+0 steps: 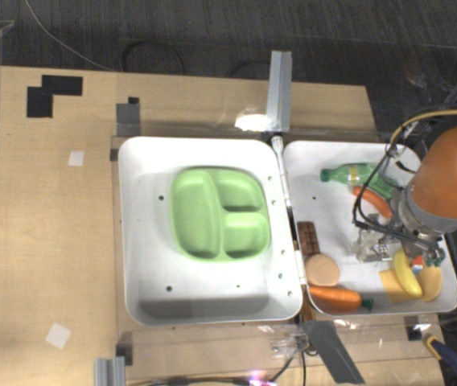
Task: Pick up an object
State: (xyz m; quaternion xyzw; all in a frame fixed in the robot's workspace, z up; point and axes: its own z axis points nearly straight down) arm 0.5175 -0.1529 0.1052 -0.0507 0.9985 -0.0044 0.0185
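1. Right bin (325, 153), lower right of the frame: gripper (381, 246) low over the floor, hanging under the orange band of the arm (452, 175). Can't tell how the gripper is set, too much metal and cable blur there. Nothing visibly held.
2. Closest candidate looks like the banana (406, 277), just below and a touch right of the gripper, long axis running roughly up-down in the frame, slightly tilted. Probably the pick target, but that's a guess.
3. Touching the banana: a yellow block (391, 285) on its left, another yellow piece (430, 283) on its right. Tight cluster against the bin's lower right corner, so easy to nudge all three instead of grabbing one.
4. Above the gripper: red-orange item (377, 202), half under the cables, and a green bottle (356, 174) lying sideways near the top of the bin.
5. Left side of that bin, well apart from the gripper: brown chocolate-bar-looking piece (307, 236), round tan cookie (323, 270), carrot (335, 298) lying left-right along the bottom wall.
6. Left bin (144, 288) holding a green divided tray (218, 213); not in the way at all.
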